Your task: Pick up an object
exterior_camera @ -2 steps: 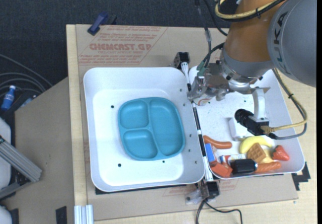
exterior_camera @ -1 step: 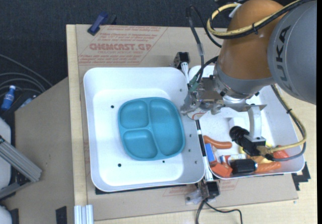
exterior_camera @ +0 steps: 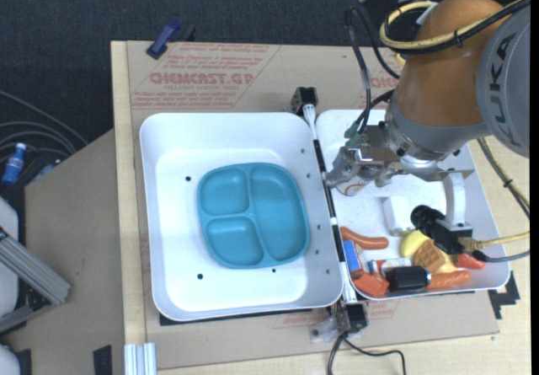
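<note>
Pincer (exterior_camera: 364,164) low over right bin (exterior_camera: 484,196), near its left wall; can't tell its state. Toys (exterior_camera: 413,259) heaped along bin's front edge, likely targets. Blue plate (exterior_camera: 253,215) fills left bin (exterior_camera: 160,196).

Two white bins (exterior_camera: 168,196); one blue divided plate (exterior_camera: 253,215).

Turquoise divided plate (exterior_camera: 253,215) in white left bin (exterior_camera: 164,196); orange-banded arm (exterior_camera: 446,61).
</note>
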### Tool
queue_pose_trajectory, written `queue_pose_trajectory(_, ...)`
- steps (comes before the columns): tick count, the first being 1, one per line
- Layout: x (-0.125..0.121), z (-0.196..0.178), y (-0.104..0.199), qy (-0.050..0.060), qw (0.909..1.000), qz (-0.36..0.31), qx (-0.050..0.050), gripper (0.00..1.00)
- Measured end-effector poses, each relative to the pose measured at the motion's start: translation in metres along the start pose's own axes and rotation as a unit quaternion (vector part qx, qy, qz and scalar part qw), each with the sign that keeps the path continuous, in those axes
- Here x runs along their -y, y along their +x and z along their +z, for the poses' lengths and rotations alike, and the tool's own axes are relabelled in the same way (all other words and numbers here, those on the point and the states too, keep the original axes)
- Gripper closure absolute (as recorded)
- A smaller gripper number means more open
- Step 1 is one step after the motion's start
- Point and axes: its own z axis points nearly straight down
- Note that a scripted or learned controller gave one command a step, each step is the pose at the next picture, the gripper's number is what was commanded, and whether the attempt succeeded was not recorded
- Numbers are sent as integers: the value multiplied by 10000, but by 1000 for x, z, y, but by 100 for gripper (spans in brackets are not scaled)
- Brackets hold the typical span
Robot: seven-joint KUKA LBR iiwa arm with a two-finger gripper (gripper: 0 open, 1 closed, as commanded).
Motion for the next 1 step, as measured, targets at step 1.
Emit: queue_pose_trajectory(1,-25,2,15,-5,10000,-7,-6,100)
